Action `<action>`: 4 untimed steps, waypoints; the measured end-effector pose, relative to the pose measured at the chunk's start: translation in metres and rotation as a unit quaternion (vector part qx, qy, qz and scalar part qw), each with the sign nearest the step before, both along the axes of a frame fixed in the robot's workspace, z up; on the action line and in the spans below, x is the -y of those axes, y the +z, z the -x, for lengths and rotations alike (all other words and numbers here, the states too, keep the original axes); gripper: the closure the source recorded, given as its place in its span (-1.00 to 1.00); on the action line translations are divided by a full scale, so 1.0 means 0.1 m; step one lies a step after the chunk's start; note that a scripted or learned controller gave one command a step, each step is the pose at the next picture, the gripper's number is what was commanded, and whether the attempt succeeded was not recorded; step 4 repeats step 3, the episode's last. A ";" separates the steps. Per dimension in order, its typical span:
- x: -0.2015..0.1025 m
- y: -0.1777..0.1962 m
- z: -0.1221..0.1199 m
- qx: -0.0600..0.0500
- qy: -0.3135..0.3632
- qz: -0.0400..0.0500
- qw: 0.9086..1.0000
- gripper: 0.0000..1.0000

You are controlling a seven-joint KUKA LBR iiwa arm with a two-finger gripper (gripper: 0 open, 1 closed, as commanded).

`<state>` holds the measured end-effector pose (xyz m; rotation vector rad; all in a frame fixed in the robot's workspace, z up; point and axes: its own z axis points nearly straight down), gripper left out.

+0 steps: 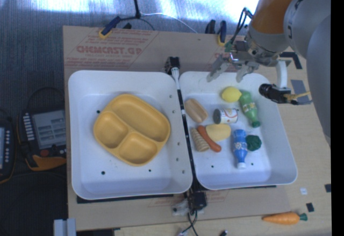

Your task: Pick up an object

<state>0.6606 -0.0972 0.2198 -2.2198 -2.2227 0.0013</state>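
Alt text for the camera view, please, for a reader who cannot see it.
The gripper hangs open over the far edge of the right bin, holding nothing. That bin holds toy food, including a lemon, a green bottle and a blue bottle. The left bin holds a yellow divided plate.

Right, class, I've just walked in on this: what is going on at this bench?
A grey robot arm with an orange band reaches in from the right, its open pincer hovering above the far edge of the right white bin, holding nothing. That bin holds toy food: a yellow lemon, a green bottle, a blue bottle, a small can, a hot dog and more. The left white bin holds a yellow divided plastic plate. Nothing is picked yet.
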 end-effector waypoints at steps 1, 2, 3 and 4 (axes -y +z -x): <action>0.36 -1.24 0.50 0.000 0.000 0.000 1.000 -1.00; 0.36 -1.13 0.50 0.001 0.000 0.000 1.000 1.00; -0.09 0.17 1.20 0.001 0.000 0.000 1.000 1.00; -0.09 0.17 1.20 0.001 0.000 0.000 1.000 1.00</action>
